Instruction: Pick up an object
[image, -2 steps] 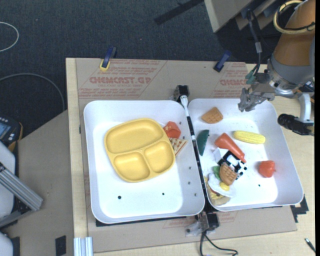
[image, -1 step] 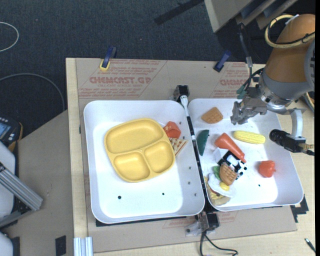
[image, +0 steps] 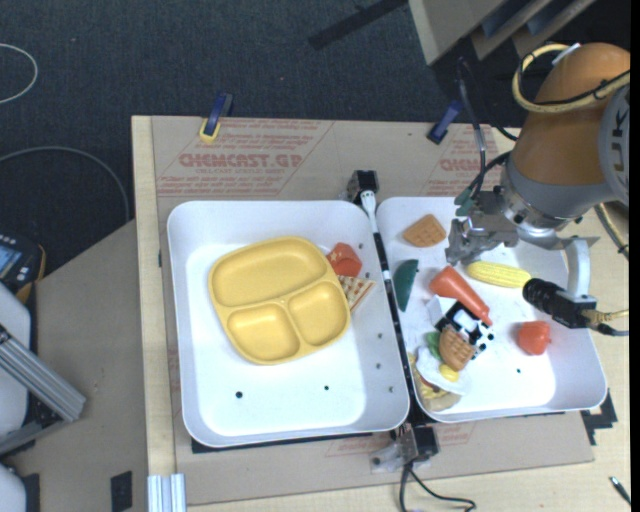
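- The gripper (image: 468, 243) hangs low over the right bin (image: 575, 385), at its upper middle, with the grey arm (image: 560, 130) and its orange band coming in from the right.
- The jaws sit just above the upper end of the orange carrot (image: 460, 290) and just left of the yellow corn cob (image: 498, 273); from this slanted view I cannot tell whether they are spread or pressed together, and nothing is seen pinched between them.
- The task names no single thing, so any toy in the right bin would do. The carrot and the corn cob lie nearest, and I judge one of them to be the aim.
- Other candidates in that bin: a tan wedge (image: 424, 232) near the top left corner, a dark green piece (image: 404, 282) by the left wall, a red tomato-like toy (image: 533, 337) well to the right, and a heap near the bottom left with a black-and-white toy (image: 468, 327) on top.
- That heap is crowded, with pieces touching and overlapping, which makes a clean grip there doubtful; the loose carrot looks easier.
- The left bin (image: 200, 330) holds a yellow divided plate (image: 280, 297), with a small red toy (image: 344, 260) and a waffle-like piece (image: 356, 290) at its right edge.
- Both bins rest side by side on the bench (image: 160, 160), so a grasped thing could be moved across the shared wall.
- The pick looks barely begun: nothing is lifted yet.
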